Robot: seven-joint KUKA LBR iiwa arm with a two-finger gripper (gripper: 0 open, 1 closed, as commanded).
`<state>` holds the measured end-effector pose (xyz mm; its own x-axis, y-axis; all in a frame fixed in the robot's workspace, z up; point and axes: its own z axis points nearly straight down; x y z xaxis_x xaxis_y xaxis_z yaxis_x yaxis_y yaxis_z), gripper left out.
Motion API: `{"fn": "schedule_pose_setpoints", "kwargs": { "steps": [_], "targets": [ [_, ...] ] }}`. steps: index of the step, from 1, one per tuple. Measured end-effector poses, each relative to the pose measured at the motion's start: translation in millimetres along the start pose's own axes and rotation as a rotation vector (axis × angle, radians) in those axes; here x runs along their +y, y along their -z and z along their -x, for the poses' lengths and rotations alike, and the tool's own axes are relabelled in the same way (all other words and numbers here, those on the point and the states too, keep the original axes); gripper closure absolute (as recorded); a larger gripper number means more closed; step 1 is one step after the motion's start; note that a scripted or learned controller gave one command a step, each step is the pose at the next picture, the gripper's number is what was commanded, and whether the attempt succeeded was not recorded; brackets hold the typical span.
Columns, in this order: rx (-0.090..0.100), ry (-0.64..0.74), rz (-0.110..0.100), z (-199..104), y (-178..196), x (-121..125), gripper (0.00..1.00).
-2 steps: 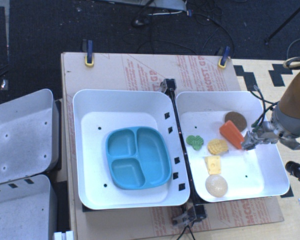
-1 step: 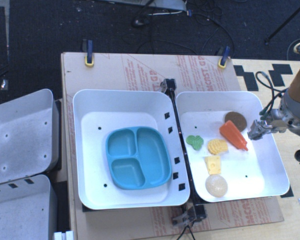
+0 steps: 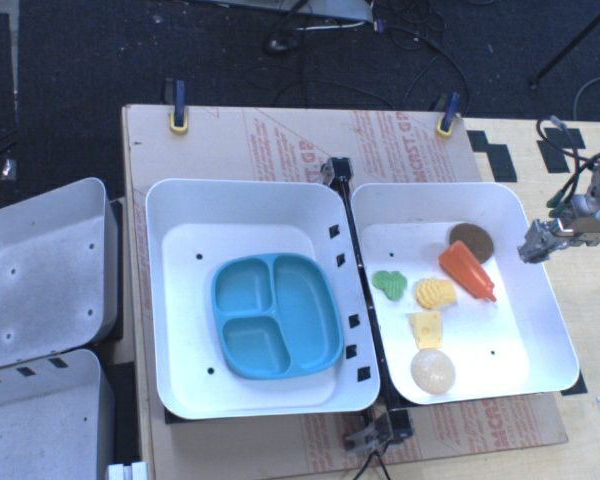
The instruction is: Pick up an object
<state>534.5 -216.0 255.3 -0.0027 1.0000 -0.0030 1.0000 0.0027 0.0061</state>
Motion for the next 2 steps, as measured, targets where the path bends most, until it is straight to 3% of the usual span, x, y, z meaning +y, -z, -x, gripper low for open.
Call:
{"fn": "schedule_pose_setpoints", "kwargs": {
  "steps": [2],
  "targets": [
    [0.004,0.006,-0.005,-107,12,7,1.0]
  ]
}}
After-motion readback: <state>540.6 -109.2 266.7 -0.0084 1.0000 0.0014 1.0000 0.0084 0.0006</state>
